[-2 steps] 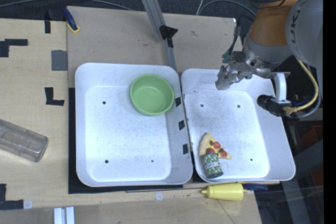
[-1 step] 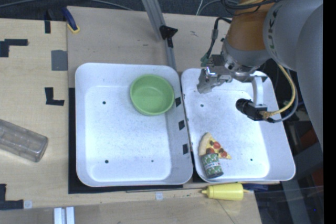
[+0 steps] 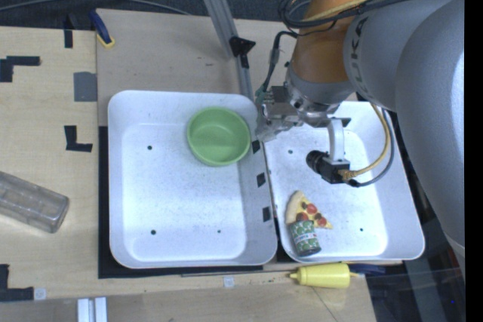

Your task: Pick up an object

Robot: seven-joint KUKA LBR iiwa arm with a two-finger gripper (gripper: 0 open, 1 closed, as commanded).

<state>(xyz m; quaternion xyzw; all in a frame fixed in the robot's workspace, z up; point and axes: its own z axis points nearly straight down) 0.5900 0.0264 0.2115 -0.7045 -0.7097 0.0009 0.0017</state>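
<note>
Gripper [image 3: 276, 120] sits low in the middle of the frame, over the top end of the divider where the two bins meet; seen from above under the wrist hardware, so can't tell whether it is open or closed, and nothing is visibly held. A black unit with a cable [image 3: 326, 166] hangs off the wrist just right and below, over the right bin [image 3: 392, 234]. Nearest candidate is the green bowl [image 3: 219, 136], upright, in the upper right part of the left bin [image 3: 132, 185], just left of the gripper but apart from it. Other candidates lie in the lower left part of the right bin: a toy pizza slice [image 3: 306, 209] and a small can [image 3: 306, 238] on its side, touching or nearly touching each other, well below the gripper. A yellow bottle [image 3: 324, 275] lies outside the bins at the bottom edge, and a clear plastic container [image 3: 30, 203] lies on the bench [image 3: 158, 49] at far left. Step looks like approach or positioning, grasp not yet made. Next move likely calls for picking a target: a short shift left to catch the bowl rim, or a move down the frame to the pizza slice and can, then a descent and a close on one item. The two close items risk a sloppy grasp; the bowl rim needs the gripper straddling the wall.
</note>
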